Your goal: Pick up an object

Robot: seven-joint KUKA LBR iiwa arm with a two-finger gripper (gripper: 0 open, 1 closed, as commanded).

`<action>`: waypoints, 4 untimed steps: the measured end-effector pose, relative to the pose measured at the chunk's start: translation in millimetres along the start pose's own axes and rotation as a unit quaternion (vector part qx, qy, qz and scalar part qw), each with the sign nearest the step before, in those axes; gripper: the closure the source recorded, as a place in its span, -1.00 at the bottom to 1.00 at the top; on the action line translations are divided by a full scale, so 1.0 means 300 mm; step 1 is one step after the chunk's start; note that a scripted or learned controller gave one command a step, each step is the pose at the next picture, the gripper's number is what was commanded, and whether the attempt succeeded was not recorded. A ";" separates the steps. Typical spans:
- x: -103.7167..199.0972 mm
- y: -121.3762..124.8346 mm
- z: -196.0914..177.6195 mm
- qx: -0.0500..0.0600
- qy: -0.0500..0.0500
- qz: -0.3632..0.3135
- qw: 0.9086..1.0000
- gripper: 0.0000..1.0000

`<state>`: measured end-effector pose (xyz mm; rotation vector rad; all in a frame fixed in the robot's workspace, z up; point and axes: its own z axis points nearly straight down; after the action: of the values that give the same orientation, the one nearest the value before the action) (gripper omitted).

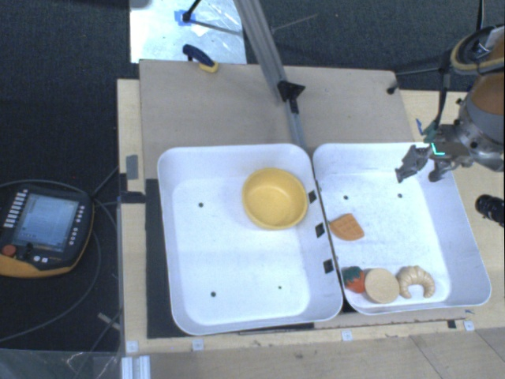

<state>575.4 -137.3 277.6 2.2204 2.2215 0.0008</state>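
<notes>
Hovering over the right white bin (454,235), two-finger gripper (422,168) spread open, holding nothing; flat orange wedge-shaped toy (346,227) lying below-left, well apart. Advising centring squarely above before descending.

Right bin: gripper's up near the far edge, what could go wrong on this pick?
1. The croissant, round biscuit and red-and-green piece crowd the right bin's near wall; fingers may hit the wall or nudge neighbours.
2. The orange piece looks flat, so a grasp could slip off.
3. The gripper hangs open far from everything; a straight descent would likely close on nothing.
</notes>
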 end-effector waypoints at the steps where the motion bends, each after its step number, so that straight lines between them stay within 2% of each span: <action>1: 0.000 0.000 0.000 0.000 0.000 0.000 1.000 -1.00; 3: -0.019 -0.035 0.390 0.002 0.000 0.001 1.000 -1.00; 4: 0.008 -0.029 0.580 0.001 0.000 0.000 1.000 -1.00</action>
<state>567.0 -135.1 103.5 2.2212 2.2223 0.0002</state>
